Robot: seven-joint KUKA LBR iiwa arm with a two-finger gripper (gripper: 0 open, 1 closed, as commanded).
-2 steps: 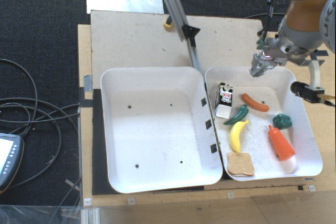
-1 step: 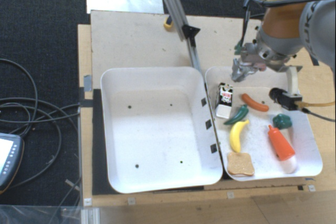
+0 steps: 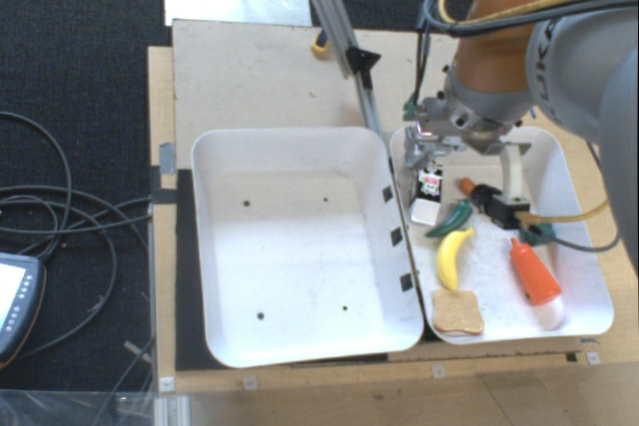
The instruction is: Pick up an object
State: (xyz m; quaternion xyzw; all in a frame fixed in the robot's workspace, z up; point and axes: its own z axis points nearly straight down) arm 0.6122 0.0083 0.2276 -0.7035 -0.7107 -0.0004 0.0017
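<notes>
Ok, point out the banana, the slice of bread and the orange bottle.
banana (image 3: 452,257), camera view, middle of its curve.
slice of bread (image 3: 458,312), camera view, centre of its face.
orange bottle (image 3: 533,275), camera view, middle of its body.

Pale tan wooden bench (image 3: 260,75), two shallow white plastic bins on it side by side, left bin (image 3: 300,145), right bin (image 3: 584,214), edges touching approx. mid-bench

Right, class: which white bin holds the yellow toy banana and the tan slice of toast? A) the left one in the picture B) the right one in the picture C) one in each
B: the yellow toy banana and tan toast slice both lie in the right-hand white bin, below the gripper.
</notes>
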